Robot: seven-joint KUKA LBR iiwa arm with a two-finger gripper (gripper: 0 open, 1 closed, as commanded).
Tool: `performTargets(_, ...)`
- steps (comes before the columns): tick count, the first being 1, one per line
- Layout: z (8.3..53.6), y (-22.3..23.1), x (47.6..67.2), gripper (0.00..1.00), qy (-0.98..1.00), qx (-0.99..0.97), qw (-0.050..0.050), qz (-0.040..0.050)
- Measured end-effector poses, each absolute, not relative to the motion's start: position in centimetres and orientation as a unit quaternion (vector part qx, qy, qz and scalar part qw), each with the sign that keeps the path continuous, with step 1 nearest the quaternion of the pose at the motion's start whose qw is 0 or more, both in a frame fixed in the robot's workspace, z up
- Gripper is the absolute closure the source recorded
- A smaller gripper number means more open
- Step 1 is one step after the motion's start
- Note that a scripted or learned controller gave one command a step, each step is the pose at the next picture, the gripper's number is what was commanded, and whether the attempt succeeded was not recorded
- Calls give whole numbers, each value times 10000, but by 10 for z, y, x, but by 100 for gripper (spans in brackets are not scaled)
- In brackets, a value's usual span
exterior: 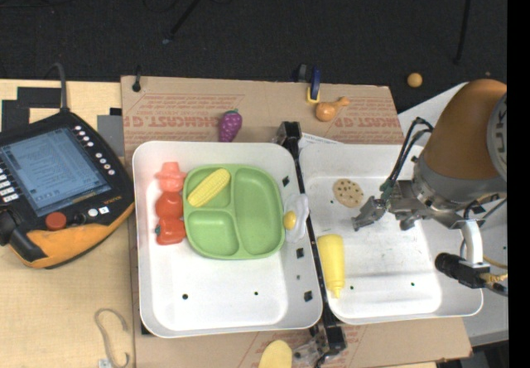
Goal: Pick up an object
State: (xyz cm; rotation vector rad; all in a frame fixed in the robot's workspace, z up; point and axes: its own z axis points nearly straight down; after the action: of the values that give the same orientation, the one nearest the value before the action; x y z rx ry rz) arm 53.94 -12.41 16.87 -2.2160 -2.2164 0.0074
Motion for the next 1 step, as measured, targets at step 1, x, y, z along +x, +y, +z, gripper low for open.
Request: performTargets(1, 125, -124, 538, 0, -7074, -7069, 32, 17)
